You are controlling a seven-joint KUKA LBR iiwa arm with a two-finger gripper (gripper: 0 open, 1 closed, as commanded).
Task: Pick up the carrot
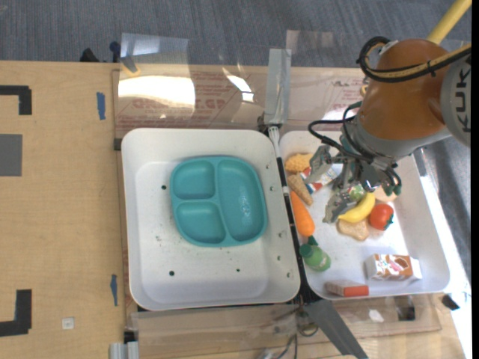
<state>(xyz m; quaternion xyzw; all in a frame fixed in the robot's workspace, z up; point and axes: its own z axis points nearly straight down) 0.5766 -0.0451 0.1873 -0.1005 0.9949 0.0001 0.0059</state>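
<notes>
the carrot (301,214) lies along the left wall of the right bin (434,275), leafy end nearest the camera. the gripper (346,193) hangs right of the carrot, above a banana (359,208), fingers spread and gripping nothing.

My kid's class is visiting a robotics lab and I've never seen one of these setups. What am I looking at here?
This is one camera fixed above a bench, looking down at a slant. The orange and grey shape at the top right is a robot arm; its end effector hangs over the right bin. That bin holds toy food: a carrot along its left edge, a banana, a tomato, corn and a small carton. The left bin holds a teal divided plate. The end effector sits above the banana, beside the carrot, and I cannot see anything gripped.
</notes>
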